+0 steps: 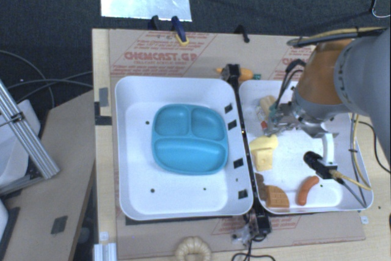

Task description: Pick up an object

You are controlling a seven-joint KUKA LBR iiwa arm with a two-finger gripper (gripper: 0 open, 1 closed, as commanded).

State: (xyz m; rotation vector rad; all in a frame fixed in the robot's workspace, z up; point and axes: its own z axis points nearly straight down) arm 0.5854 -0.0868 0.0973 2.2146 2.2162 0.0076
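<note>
The pincer (273,120) hung low in the right bin (348,208), near its left wall; whether it was apart or together I could not tell. Just below it lay a yellow cheese wedge (264,144), the likeliest pick, with a second yellow piece (264,159) touching it. I reckoned an off-centre descent might shove the wedge against its neighbour and close on nothing. The sausage (307,190) and waffle (276,197) lay further off, the blue plate (189,139) in the left bin (131,205).
</note>
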